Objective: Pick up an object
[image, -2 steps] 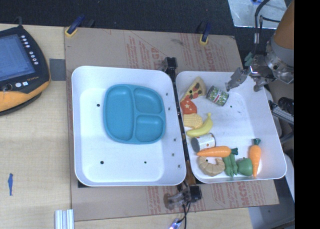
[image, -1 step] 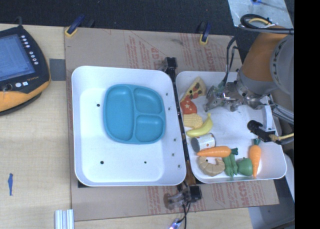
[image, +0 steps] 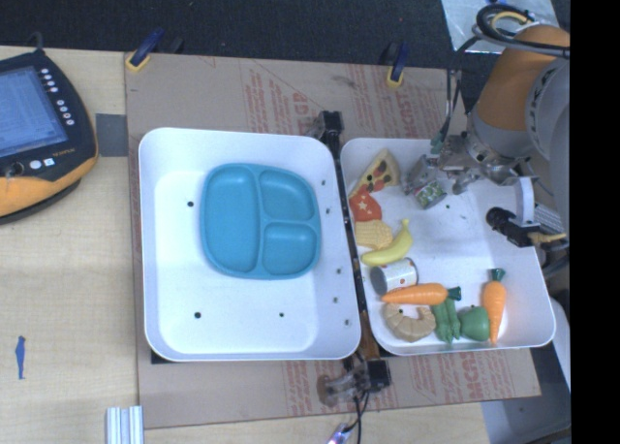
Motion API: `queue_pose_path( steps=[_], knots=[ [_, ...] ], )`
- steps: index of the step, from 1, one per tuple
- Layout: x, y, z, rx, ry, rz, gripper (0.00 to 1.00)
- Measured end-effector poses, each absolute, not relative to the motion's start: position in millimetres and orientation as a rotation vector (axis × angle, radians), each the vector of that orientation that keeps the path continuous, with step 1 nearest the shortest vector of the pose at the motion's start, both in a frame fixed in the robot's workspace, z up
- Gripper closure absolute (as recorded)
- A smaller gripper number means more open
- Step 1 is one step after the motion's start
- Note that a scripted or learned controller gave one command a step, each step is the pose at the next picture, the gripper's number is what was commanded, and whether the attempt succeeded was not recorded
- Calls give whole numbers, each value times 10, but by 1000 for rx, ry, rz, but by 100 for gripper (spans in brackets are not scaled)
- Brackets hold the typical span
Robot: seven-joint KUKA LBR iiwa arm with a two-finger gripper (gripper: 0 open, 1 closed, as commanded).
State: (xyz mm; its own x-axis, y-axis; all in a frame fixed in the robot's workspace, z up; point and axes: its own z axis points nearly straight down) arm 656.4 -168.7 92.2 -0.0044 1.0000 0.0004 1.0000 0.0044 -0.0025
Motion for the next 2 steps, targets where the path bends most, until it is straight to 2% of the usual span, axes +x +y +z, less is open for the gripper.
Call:
queue_pose_path(
  steps=[1, 2],
  knots=[
    [6566, -1687, 1026, -2210, -2228, 4, 100],
    [5919, -1101, 2230, -2215, -2226, 1, 100]
  ],
)
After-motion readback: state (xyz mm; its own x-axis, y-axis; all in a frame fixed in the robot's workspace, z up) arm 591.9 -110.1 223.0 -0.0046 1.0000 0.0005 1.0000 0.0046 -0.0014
